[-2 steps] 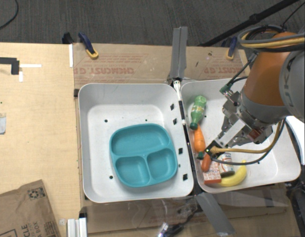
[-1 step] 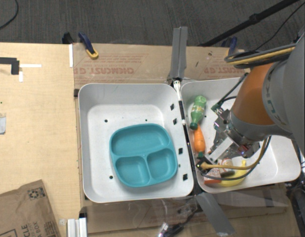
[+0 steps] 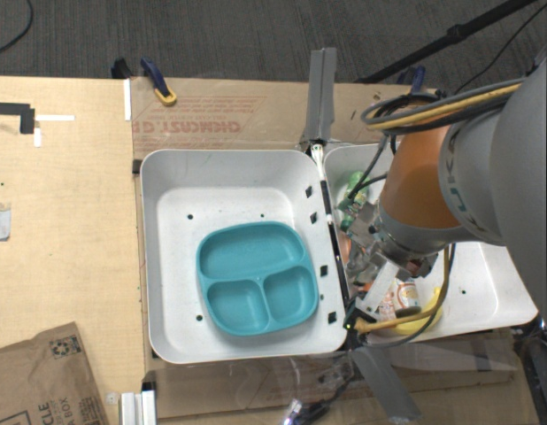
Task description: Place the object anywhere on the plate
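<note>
The teal plate [image 3: 256,277] lies in the left bin [image 3: 167,237] on the table [image 3: 61,237]. Right of the plate, across the bin wall, the gripper [image 3: 380,268] hangs low over a clutter of small objects [image 3: 402,304]; I cannot tell how its jaws stand.

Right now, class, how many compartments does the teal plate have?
3. The teal plate in the left bin has one wide compartment across its far side and two smaller ones side by side along its near side. None looks hidden.
</note>
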Available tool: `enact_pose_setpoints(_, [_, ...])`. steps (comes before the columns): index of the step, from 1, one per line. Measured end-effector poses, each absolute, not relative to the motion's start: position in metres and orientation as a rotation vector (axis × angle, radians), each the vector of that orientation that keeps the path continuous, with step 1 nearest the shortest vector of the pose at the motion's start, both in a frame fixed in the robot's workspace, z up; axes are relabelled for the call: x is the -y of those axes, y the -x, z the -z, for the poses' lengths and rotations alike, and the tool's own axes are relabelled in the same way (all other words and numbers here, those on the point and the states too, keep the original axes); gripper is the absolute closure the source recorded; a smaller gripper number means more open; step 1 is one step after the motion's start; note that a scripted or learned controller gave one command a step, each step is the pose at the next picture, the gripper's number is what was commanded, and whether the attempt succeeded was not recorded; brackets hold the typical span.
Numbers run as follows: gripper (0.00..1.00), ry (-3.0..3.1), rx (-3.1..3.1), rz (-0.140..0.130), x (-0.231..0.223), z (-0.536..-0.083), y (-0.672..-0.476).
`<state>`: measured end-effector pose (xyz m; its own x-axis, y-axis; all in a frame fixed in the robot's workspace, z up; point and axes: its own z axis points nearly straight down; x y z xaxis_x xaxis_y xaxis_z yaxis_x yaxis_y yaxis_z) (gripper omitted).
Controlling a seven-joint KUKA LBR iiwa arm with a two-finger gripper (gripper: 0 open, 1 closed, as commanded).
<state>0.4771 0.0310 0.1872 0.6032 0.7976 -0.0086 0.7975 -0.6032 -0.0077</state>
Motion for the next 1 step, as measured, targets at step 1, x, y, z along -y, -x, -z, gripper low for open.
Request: enact_pose_setpoints(1, [1.00,2.844,1.330,-0.016,-0.0328,-0.1873,-0.4772])
